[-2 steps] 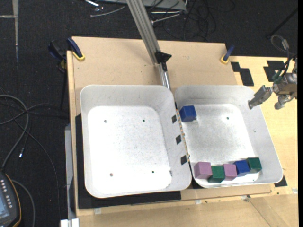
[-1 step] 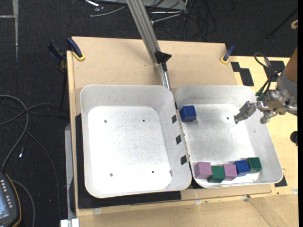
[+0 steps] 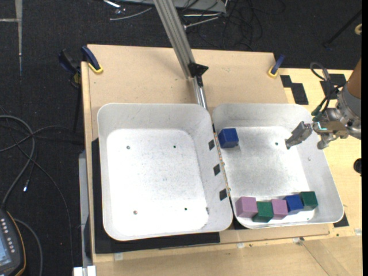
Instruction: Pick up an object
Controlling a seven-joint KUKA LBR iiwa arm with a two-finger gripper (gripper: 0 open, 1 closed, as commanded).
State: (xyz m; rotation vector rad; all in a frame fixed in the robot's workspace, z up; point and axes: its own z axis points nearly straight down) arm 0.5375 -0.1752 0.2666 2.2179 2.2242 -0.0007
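Two white bins [image 3: 154,115] sit on a wooden bench [image 3: 241,68] above dark cabled floor [image 3: 34,125]; fingers [image 3: 309,135] spread, empty.

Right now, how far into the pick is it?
Early. Done: the gripper is above the right bin, near its far right side. In hand: nothing, the fingers are spread with no block between them. Left: the whole grasp. The lone blue block sits by the divider, and five blocks line the near edge, none touched or lifted.
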